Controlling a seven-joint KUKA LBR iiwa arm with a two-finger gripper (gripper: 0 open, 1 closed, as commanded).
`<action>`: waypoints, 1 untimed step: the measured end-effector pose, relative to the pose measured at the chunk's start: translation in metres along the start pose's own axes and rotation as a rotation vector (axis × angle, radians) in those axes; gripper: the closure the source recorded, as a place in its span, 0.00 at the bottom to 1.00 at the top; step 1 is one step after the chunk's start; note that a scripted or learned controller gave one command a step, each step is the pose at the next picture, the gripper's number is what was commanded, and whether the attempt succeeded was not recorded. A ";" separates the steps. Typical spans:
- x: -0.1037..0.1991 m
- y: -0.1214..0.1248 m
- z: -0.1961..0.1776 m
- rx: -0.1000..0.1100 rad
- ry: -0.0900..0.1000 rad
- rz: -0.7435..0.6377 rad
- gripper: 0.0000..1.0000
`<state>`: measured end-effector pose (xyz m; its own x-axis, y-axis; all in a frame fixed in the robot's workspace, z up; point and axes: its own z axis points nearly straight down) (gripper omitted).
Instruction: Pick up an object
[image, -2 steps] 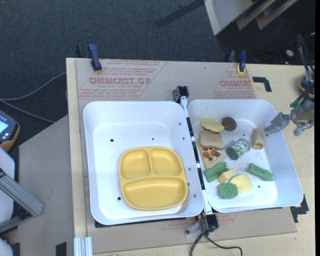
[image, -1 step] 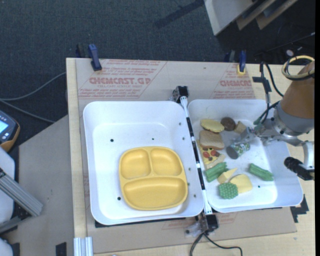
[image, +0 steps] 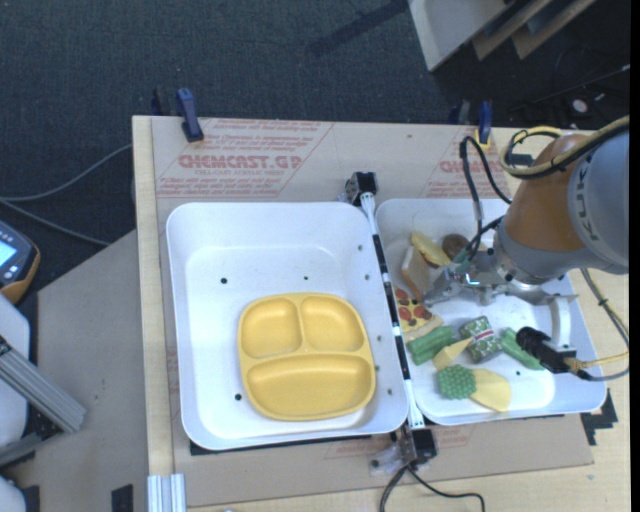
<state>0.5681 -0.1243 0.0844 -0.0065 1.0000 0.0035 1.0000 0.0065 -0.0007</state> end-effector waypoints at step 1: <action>0.022 0.063 -0.001 -0.006 -0.005 0.001 0.00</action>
<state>0.6307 -0.1016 0.0850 -0.0051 1.0000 -0.0011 1.0000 0.0051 0.0054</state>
